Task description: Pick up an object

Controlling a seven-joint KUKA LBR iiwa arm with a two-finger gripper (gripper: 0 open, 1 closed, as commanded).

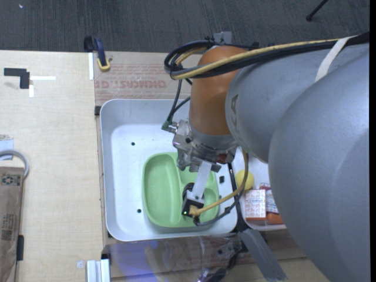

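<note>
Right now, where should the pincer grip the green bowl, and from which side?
Probably the green bowl by its long left rim, from above, straddling the wall. It sits open side up, looks too wide to span, and that rim is uncovered.

A strip of brown cardboard (135, 78) behind the left bin carries one line of red capitals, printed upside down in this view. The middle letters look like "CHEMCAL" or "CHEMICAL"; the rest is too blurred to make out, and the line's right end is hidden by the arm. The brown paper bag (10, 216) at the desk's (53, 134) left edge bears a dark recycling sign (11, 180). The red-and-white packet (256, 204) has print too small to read.
</note>
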